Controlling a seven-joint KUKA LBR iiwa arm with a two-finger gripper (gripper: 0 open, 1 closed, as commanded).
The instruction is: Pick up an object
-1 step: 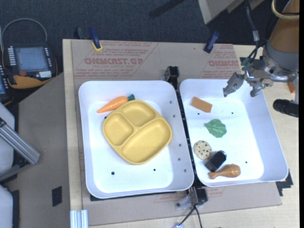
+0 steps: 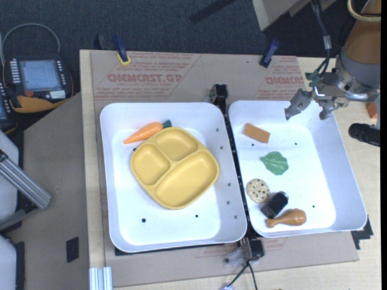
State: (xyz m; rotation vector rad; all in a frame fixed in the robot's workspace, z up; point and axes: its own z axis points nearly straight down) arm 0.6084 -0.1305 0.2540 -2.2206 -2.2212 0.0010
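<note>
Open fingers [image 2: 311,107] above right bin [image 2: 338,162]

high fixed camera (slanted), over both bins [image 2: 115,162]

- The arm [image 2: 364,41] enters at the upper right corner of the camera view; its orange band sits above a grey wrist
- The wrist points down and to the left; cables run along it from above
- The gripper [image 2: 309,109] hangs at the wrist's lower end, empty; nothing lies between its fingers
- Its two fingers [image 2: 295,106] stand spread apart, one to the left and one to the right; the left one is the clearer, a dark angled pad
</note>
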